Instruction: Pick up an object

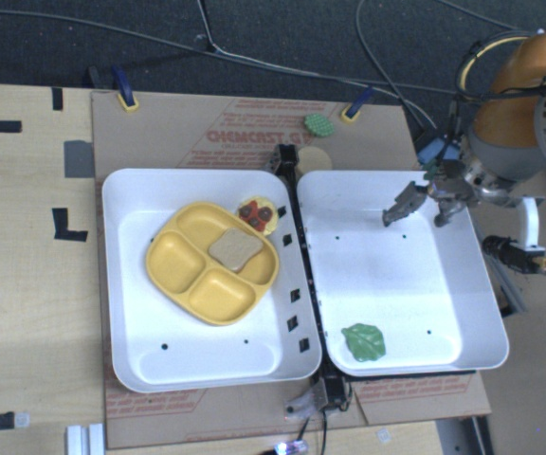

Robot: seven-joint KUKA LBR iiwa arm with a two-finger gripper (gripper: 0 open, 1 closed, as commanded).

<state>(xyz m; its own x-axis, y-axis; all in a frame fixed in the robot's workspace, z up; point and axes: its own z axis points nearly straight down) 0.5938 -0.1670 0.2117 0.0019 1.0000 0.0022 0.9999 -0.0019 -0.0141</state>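
- Bins: two shallow white bins sit side by side on the counter [27,254], the left bin [121,282] and the right bin [463,282] meeting along a dark seam that runs from 12 to 6 o'clock.
- Tool [417,209]: it hangs over the right bin's 12 o'clock end, toward the 1 o'clock corner. Its two dark fingers are spread apart, one pointing toward 8 o'clock and the other toward 6 o'clock, with bare white bin floor showing between them. Nothing sits between the fingers.
- Arm [515,112]: grey with an orange band, it comes in from 3 o'clock, past the right bin's rim.
- Green lump [363,341]: a small, crumpled, leaf-like green thing lies on the floor of the right bin at about 7 o'clock, near the front wall and well apart from the tool.
- Yellow tray [207,263]: a divided tray with several compartments lies in the middle of the left bin, turned at a slant.
- Tan slab [234,248]: a flat square piece, like a slice of bread, rests on the tray toward its 2 o'clock side, across the dividers.
- Red berries [257,215]: a small cluster of red and dark pieces sits at the tray's 1 o'clock corner; whether it lies in the tray or just beside the rim I cannot tell.
- Green dotted piece [318,124]: it lies on the brown cardboard sheet [207,131] beyond the bins, at 12 o'clock.
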